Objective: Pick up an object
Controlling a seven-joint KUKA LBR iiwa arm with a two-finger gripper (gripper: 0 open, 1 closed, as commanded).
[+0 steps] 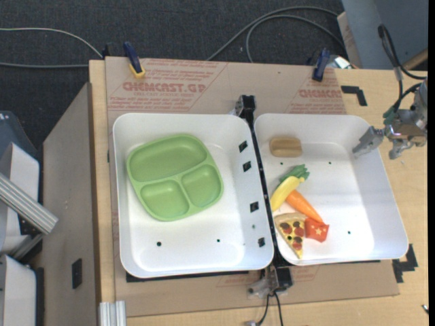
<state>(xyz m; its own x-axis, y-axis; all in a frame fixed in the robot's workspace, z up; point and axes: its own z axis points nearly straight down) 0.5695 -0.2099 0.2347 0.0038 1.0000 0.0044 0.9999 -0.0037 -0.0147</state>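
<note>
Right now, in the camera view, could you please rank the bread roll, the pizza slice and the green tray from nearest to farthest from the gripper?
Measured from the gripper, at the right bin's upper right edge:
1. Bread roll, upper left of the right bin.
2. Pizza slice, lower left of the right bin.
3. Green tray, in the left bin.

The hand (pixel 380 143) is made of grey metal. It has two thin grey fingers (pixel 367 141). Small dark parts and thin wires sit behind them, with a bit of green on top.
</note>
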